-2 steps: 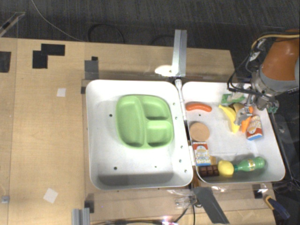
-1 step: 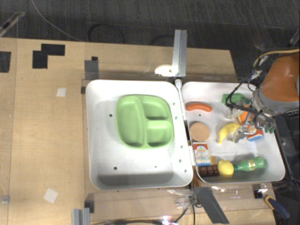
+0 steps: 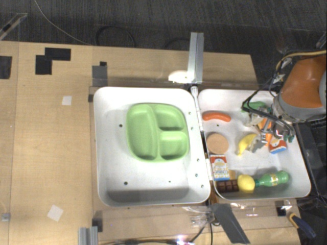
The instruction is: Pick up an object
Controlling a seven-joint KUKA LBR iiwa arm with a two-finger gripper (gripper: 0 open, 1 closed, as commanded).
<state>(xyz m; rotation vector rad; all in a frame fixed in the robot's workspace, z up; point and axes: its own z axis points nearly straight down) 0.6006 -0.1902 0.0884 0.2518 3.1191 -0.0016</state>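
Note:
The right bin [image 3: 301,188] holds several toy foods. An orange sausage [image 3: 216,117] lies at its back left and a round brown disc [image 3: 218,143] sits just in front of it. A yellow banana [image 3: 246,143] lies near the middle, and a small orange-and-white carton [image 3: 278,145] stands to its right. Along the front are a red-and-blue carton [image 3: 219,167], a dark chocolate piece [image 3: 227,186], a yellow lemon [image 3: 246,183] and a green bottle [image 3: 271,179] on its side. My gripper [image 3: 264,131] hangs low between the banana and the orange carton, under the orange-banded wrist [image 3: 304,86].
The left bin [image 3: 107,182] holds a green divided plate [image 3: 156,131]. A metal post [image 3: 196,55] stands behind the wall between the bins. Cables and a green part [image 3: 258,106] trail off the wrist over the right bin's back.

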